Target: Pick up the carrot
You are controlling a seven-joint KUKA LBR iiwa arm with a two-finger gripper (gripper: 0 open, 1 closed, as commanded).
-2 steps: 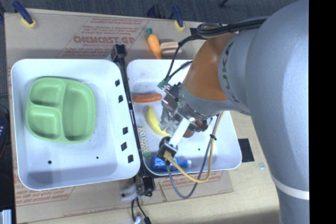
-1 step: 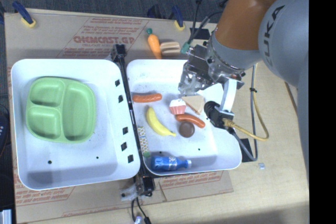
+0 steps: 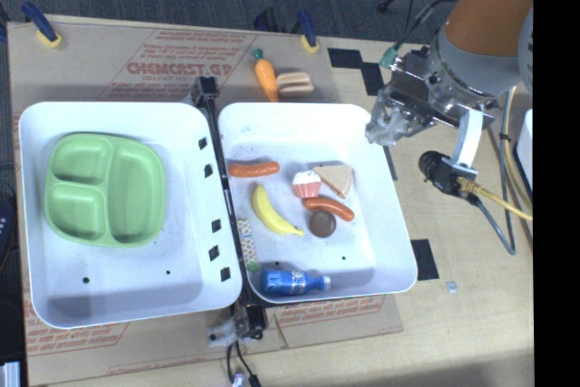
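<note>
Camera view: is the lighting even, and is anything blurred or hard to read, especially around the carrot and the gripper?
Camera view: lighting is soft and even, with faint shadows inside the right bin; the carrot, outside the bins on the bench, reads clearly; the gripper is soft and pale against the bin rim, its details hard to make out; the image is slightly grainy overall.

Both shallow bins, the left bin [image 3: 36, 195] and the right bin [image 3: 362, 131], look like smooth white plastic with a soft sheen. The green divided plate [image 3: 106, 188] in the left bin is matt, moulded plastic. The carrot [image 3: 265, 77], lying on the far side outside the bins, looks like smooth orange plastic with a green tip. The banana [image 3: 273, 211] has a glossy yellow surface, and the blue bottle [image 3: 292, 282] near the front rim shines. Printed brown cardboard [image 3: 154, 63] lies under the bins on a pale, wood-like bench [image 3: 453, 304]. The gripper [image 3: 388, 127] looks like grey metal.
</note>
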